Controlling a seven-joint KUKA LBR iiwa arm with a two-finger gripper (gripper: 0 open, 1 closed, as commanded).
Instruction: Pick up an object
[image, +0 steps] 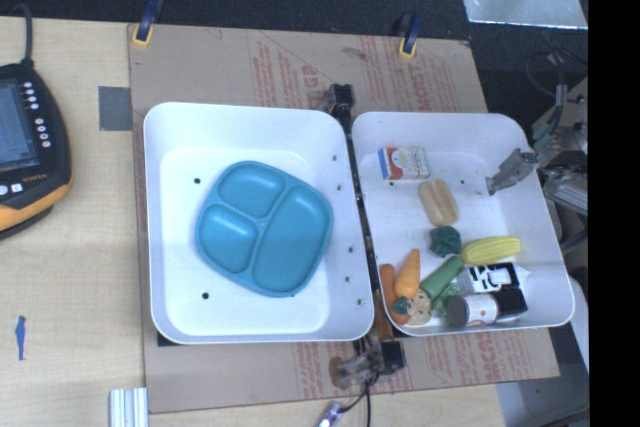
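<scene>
I take the tan bread-like piece [438, 202] as my target: it lies alone on the floor of the right bin [455, 122], below the small milk carton [403, 163] and above the dark green broccoli-like lump [445, 240], apart from both. That clearance makes it the best pick — the rest of the toys are heaped in the bin's lower end, where the corn cob [490, 249], the carrot [407, 275], the green pickle-like piece [440, 279] and a small bottle [478, 309] touch or overlap.

The gripper [508, 172] sits at the right bin's upper right edge, nothing between its fingers that I can see; whether the jaws are spread or pressed together I cannot tell at this angle.

To do this well, I would bring the gripper over the middle of the bread piece, turn the wrist so the fingers straddle its narrow width rather than its length, and come straight down. The piece looks rounded and smooth, so I judge an off-centre pinch could squirt it sideways toward the carton.

The left bin [160, 215] holds a blue divided plate [264, 228], well away from the work.
</scene>
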